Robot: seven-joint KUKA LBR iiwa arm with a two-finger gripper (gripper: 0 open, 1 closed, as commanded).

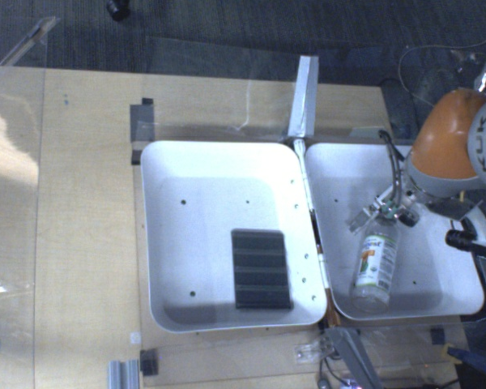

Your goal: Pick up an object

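Two shallow white bins sit side by side on a wooden bench. In the left bin (pixel 170 217), a black ribbed block (pixel 261 269) lies near the front wall, leaving the back and left floor open. In the right bin (pixel 454 294), a clear bottle (pixel 375 264) lies lengthwise mid-floor, with the arm (pixel 449 148) overhanging the back right; the front right floor is open. A raised divider (pixel 314 225) separates the bins.
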